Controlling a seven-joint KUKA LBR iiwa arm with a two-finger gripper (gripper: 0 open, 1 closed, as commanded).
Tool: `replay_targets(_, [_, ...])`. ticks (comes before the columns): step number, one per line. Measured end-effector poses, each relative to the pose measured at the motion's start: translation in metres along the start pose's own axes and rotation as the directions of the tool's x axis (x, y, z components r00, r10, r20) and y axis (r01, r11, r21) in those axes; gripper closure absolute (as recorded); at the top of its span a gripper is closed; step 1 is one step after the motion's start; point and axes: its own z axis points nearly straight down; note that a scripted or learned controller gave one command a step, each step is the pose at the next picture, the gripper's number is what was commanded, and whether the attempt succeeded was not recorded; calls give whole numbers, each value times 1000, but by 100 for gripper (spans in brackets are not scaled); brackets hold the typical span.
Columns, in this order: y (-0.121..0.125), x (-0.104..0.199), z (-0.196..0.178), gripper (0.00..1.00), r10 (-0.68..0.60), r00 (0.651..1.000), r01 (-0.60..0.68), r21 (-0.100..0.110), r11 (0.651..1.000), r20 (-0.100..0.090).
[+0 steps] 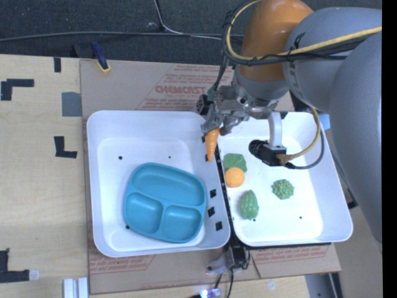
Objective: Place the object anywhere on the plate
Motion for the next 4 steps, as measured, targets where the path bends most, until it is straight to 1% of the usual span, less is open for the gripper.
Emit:
replay_targets(1, [2,53,-1,100,0,1000,0,-2,1000,0])
replay_targets(2, [-6,98,6,100,1,1000,-1,-1,1000,1])
replay_targets(3, [-13,133,30,100,2,1000,-2,1,1000,2])
replay_targets(4, [-12,132,29,0,4,1000,-4,-1,1000,2])
